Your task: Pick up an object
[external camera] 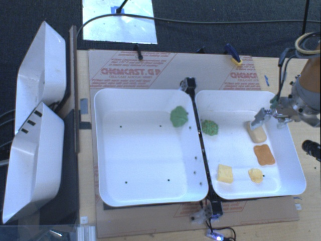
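Note:
The right bin [235, 195] holds several small items: a green lump [209, 128] by its left wall, a beige block [257, 133], an orange-brown piece [264, 154], a yellow block [225, 173] and a smaller yellow piece [256, 174]. Another green lump [178, 116] lies in the left bin [145, 197], near its upper right corner. My gripper [262, 118] hangs over the right bin's upper right part, just above the beige block's top end. Nothing visible is carried by it.
The arm's grey wrist and cables [301, 92] reach in from the right over the right bin's far rim. Two spare white bins [37, 114] lean at the left of the bench. A blue clamp [233, 54] sits on the cardboard behind the bins.

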Controlling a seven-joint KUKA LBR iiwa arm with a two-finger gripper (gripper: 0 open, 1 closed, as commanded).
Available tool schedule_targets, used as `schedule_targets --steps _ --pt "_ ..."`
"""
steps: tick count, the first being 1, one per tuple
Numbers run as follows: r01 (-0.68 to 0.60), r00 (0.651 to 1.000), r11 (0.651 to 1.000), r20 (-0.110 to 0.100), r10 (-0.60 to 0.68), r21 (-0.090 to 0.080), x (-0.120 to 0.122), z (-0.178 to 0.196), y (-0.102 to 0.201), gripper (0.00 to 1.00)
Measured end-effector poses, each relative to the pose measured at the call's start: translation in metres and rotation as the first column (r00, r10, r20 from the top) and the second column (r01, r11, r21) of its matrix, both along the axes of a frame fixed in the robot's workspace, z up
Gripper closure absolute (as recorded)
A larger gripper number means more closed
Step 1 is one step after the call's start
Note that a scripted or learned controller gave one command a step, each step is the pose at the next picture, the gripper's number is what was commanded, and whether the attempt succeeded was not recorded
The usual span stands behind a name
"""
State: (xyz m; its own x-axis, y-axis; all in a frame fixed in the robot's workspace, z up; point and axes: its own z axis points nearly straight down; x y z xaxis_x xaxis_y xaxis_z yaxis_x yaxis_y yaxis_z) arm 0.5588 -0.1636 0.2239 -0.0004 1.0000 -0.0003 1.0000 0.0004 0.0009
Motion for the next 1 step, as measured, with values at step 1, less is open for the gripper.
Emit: schedule_targets --steps 1 --pt "-0.004 1.0 1.0 0.004 0.004 0.0 0.0132 0.0479 0.0387 0.0"
